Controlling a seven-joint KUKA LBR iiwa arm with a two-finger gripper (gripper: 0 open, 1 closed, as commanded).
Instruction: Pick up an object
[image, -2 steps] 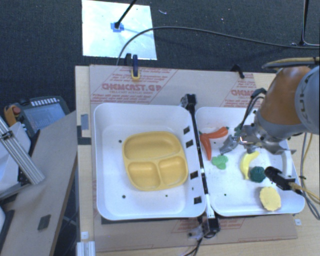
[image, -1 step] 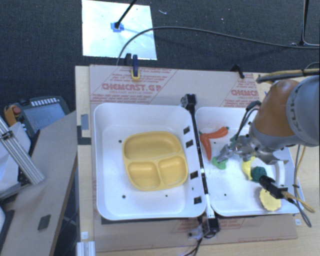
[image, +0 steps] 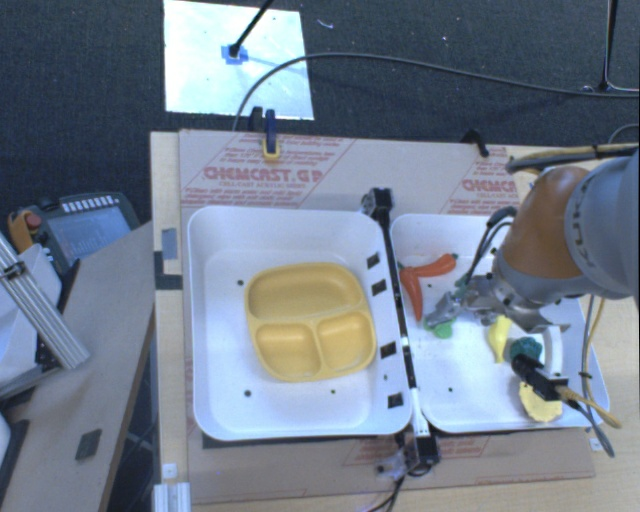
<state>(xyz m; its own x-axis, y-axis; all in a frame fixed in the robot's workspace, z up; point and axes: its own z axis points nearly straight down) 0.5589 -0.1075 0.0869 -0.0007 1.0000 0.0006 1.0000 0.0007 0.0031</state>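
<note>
Right bin (image: 450, 405): the tool (image: 462, 305) is low among small toys, its state impossible to tell. An orange carrot-like piece (image: 428, 268) lies beside it; the arm (image: 560, 240) partly hides the yellow pieces (image: 498, 340). Left bin (image: 215, 300): yellow divided tray (image: 305, 320).

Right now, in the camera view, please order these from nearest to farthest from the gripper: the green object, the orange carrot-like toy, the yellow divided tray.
Measured from the gripper:
1. Green object, right bin, just beside and below it.
2. Orange carrot-like toy, right bin, up and left, near the divider.
3. Yellow divided tray, left bin, across the divider.
</note>
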